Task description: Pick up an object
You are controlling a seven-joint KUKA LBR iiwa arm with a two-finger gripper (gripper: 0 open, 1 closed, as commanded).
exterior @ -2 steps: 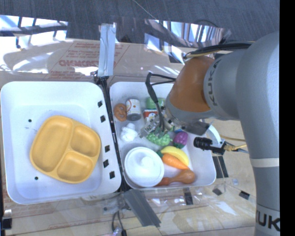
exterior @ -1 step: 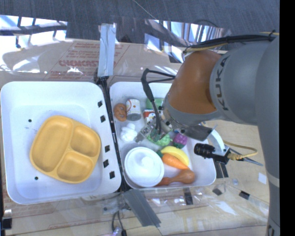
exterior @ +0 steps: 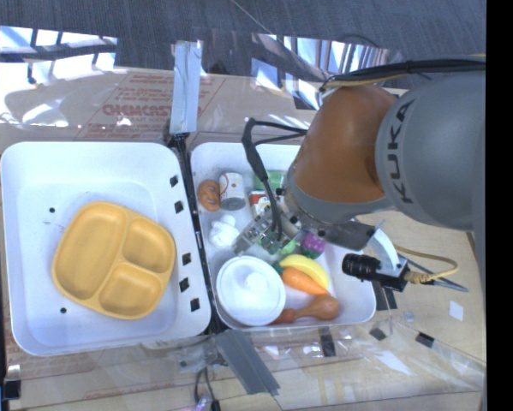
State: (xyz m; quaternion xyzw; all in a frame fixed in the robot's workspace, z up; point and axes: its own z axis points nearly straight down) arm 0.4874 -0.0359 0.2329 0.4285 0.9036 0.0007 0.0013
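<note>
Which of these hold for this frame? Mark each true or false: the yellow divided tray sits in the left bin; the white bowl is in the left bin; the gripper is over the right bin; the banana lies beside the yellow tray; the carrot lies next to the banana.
1. The yellow divided tray sits in the left bin. True.
2. The white bowl is in the left bin. False: it sits in the right bin, near its front edge.
3. The gripper is over the right bin. True.
4. The banana lies beside the yellow tray. False: it lies in the right bin, right of the white bowl.
5. The carrot lies next to the banana. True.
</note>
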